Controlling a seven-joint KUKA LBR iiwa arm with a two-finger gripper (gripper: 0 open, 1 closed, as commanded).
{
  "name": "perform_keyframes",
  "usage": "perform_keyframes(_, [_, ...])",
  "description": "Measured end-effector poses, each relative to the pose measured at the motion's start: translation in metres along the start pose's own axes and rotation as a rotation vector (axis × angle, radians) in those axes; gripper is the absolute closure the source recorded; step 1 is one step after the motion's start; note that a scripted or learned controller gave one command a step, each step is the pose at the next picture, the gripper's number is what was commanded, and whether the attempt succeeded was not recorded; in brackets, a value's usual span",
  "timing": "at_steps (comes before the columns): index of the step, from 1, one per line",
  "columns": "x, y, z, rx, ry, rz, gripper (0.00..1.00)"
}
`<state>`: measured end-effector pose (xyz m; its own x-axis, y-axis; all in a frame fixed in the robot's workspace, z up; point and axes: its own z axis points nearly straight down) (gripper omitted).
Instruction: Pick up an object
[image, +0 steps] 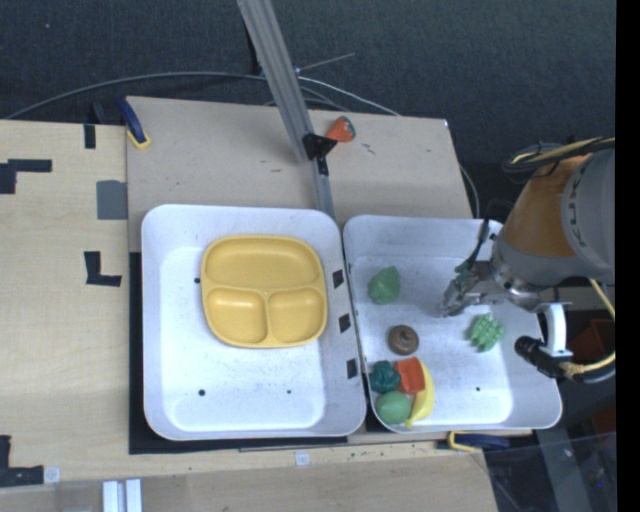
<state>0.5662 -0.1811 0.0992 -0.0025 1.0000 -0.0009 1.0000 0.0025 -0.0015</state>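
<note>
The right bin (440, 232) holds a green lumpy toy (384, 285) at its upper left and a brown round piece (403, 339) in the middle. A light green leafy toy (485, 333) lies at the right. At the bin's front sit a dark green piece (384, 377), a red block (411, 375), a green ball (394, 406) and a yellow banana (425, 397). My gripper (458, 298) hangs low over the bin's bare middle-right floor, just left of the leafy toy. Nothing shows between its fingers.
The left bin (170, 300) carries a yellow three-part plate (265, 290). A grey pole (280, 70) slants across the back of the bench with a red-orange clip (342, 128) beside it. Cables run along the right side by the arm.
</note>
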Motion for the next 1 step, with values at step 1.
perform_keyframes(1, [-0.0067, 0.0003, -0.0612, -0.006, -0.001, 0.002, 1.0])
